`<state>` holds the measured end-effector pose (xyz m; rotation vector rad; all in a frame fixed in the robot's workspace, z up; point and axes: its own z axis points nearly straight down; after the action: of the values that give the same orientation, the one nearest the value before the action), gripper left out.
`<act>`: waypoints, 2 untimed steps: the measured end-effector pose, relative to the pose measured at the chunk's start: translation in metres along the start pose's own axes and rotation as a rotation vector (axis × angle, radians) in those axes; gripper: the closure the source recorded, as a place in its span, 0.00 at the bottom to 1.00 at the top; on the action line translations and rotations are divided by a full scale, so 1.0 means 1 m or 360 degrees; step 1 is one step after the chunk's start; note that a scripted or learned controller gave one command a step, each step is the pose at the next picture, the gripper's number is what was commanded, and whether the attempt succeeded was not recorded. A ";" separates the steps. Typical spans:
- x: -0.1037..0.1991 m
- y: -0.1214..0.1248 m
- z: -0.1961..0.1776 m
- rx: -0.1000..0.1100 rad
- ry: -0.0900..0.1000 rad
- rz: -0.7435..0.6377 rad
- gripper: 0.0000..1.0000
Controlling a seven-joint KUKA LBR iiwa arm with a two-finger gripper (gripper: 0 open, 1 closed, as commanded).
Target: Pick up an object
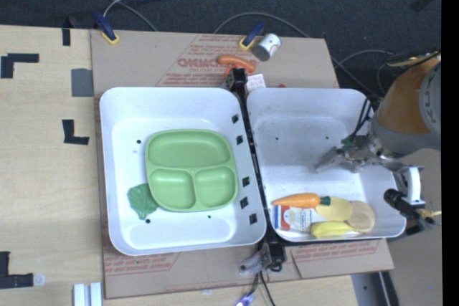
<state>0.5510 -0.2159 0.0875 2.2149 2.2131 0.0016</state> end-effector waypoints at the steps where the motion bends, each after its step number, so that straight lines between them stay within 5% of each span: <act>1: 0.084 -0.001 0.000 0.0003 0.0011 -0.0005 0.00; 2: 0.017 0.066 0.000 0.0000 0.0003 -0.0003 0.00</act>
<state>0.6166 -0.1993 0.0875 2.2135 2.2162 0.0031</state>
